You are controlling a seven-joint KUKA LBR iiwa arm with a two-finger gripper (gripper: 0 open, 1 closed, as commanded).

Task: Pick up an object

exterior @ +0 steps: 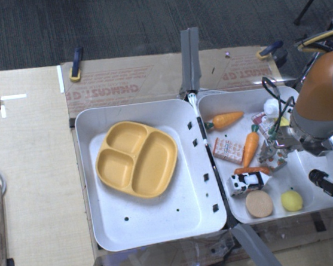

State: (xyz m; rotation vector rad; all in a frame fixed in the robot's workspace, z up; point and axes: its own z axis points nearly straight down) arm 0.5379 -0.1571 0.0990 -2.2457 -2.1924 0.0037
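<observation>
Camera view: gripper [272,149] low in right bin [320,204], finger state cannot be told. Carrot [250,147] lies just beside at 9 o'clock, long axis 1-to-7 o'clock.

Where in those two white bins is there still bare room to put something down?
The left bin has bare floor along its front edge and in the strip between the yellow divided plate and the middle wall. The right bin is crowded: carrots, a cookie, a lemon, and the gripper among them.
</observation>
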